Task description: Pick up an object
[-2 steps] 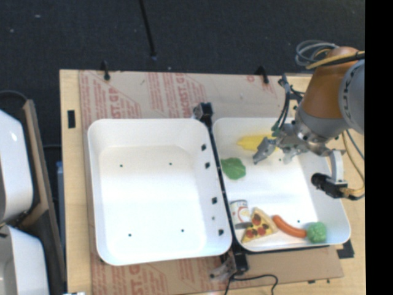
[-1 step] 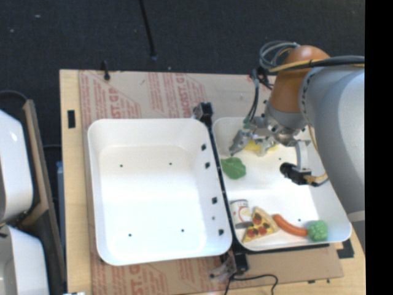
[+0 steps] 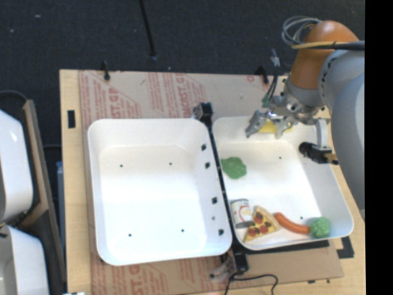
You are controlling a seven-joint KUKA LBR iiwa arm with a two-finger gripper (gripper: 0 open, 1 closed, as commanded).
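Gripper (image 3: pixel 265 128): far corner of right bin (image 3: pixel 319 183), jaws apart astride what looks like a yellow object (image 3: pixel 268 126); risk: bin wall crowds fingers, object slips free

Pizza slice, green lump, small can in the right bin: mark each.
pizza slice (image 3: pixel 263 222), camera view, middle of its topped face.
green lump (image 3: pixel 234 167), camera view, centre of its top.
small can (image 3: pixel 240 212), camera view, its labelled side.
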